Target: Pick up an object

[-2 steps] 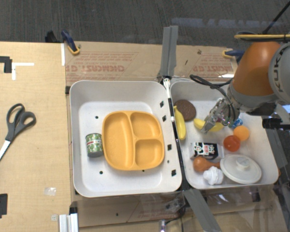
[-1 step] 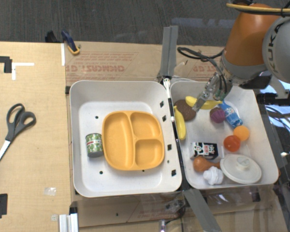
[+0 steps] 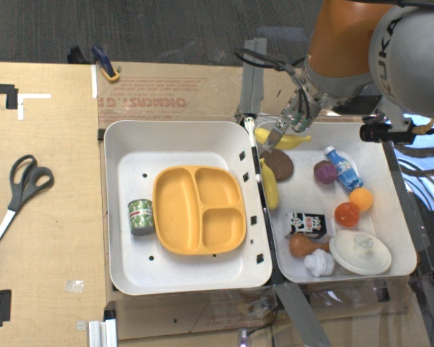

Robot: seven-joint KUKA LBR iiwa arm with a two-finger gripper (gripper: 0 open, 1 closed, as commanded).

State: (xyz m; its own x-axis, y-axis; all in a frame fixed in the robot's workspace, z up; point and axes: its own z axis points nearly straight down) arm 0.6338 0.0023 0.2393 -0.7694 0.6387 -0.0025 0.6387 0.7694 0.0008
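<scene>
Bananas (image 3: 286, 140) crowd the right bin's (image 3: 398, 194) far-left corner, just beneath my gripper (image 3: 277, 137). I cannot tell its opening, nor see anything held. I worry a descent there clips the wall or skids onto the brown cookie (image 3: 280, 165).

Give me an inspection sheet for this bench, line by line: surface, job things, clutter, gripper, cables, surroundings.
Surface: two white bins, left bin and right bin, on a wooden bench.
Job things: right bin holds bananas, brown ball, purple ball, bottle, two orange balls, black carton, white lid.
Clutter: yellow tray and can in left bin.
Gripper: gripper low over the right bin's far left corner, by a banana.
Cables: black cable at the wrist.
Surroundings: scissors, cardboard.
</scene>
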